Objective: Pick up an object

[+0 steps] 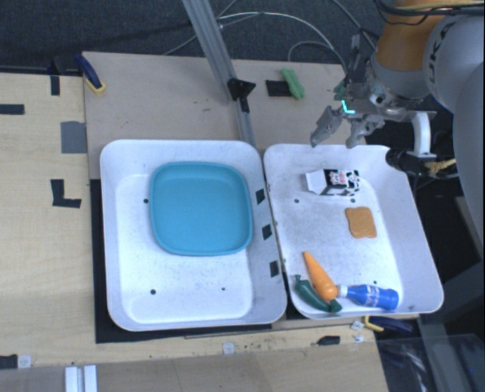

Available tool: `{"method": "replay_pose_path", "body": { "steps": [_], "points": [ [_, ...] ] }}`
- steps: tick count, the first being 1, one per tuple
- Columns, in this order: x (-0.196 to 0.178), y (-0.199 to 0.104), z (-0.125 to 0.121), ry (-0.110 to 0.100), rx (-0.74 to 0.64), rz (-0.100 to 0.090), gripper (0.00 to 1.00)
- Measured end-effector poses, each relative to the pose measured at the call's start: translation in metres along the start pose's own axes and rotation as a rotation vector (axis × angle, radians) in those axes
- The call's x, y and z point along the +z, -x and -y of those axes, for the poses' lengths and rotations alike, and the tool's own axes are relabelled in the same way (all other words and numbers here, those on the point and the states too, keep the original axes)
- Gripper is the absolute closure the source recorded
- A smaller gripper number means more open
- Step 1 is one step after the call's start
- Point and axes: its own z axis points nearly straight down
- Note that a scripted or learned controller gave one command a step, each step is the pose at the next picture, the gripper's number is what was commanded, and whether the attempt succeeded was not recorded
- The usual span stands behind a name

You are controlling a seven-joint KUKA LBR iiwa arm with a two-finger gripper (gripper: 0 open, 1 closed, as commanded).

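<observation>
We start at the bench's [30, 219] left side: bare tan board with a few dark tape marks near its left edge. Near the far left corner of the raised panel sits a blue-and-yellow clip [91, 73].

Next, the left bin [120, 243], white, shallow. In it lies a blue plate [200, 207], flat, toward the bin's far side and roughly centred between its left and right walls. It touches nothing else that we see.

A grey pole [214, 47] slants up from the bench just behind the gap between the bins. A green block [291, 83] lies on the bench near its far edge, right of the pole.

Then the right bin [406, 219], its left wall touching the left bin's right wall. Near its far edge we see a black-and-white carton [334, 180] on its side. Just right and nearer lies a tan square [361, 222], apart from the carton. At the near edge lies a carrot [318, 276], orange with its green end toward the near left corner. Just beside it, right, lies a blue bottle [371, 296] along the near wall; we cannot tell if they touch.

The gripper [339, 131] hangs over the right bin's far rim, above and behind the carton. Its two fingers [323, 126] are spread apart with nothing between them. The arm [414, 31] rises right of it, orange band at the frame's top.
</observation>
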Motion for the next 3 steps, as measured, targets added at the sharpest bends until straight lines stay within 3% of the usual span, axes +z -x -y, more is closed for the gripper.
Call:
{"method": "replay_pose_path", "body": {
  "steps": [1,3],
  "points": [
    [0.000,0.000,0.000,0.000,0.000,0.000,0.00],
    [0.086,-0.002,0.003,-0.004,0.000,0.000,0.00]
  ]
}}
